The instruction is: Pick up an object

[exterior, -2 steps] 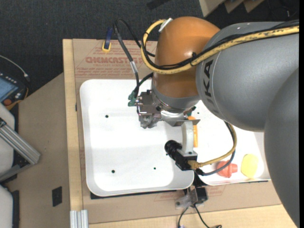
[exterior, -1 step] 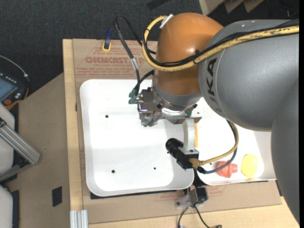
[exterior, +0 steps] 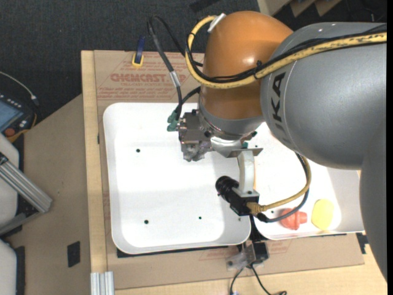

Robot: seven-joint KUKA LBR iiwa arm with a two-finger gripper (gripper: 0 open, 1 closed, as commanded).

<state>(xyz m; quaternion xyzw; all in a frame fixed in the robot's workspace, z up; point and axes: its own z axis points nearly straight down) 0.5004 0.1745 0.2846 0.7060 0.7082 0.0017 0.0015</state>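
My gripper (exterior: 192,152) hangs over the upper middle of the left bin (exterior: 153,195), under the orange band and the grey wrist that cover much of the view. A small red object (exterior: 293,219) lies at the near edge of the right bin (exterior: 344,183), and a yellow rounded object (exterior: 323,214) sits just to its right. Both are well to the right of the gripper and nearer the camera. The arm hides most of the right bin.
A brown cardboard sheet (exterior: 123,72) lies under the bins. A black cable connector (exterior: 232,194) and a yellow cable (exterior: 288,201) hang from the wrist over the divide between the bins. A small clamp (exterior: 252,254) sits at the front edge.
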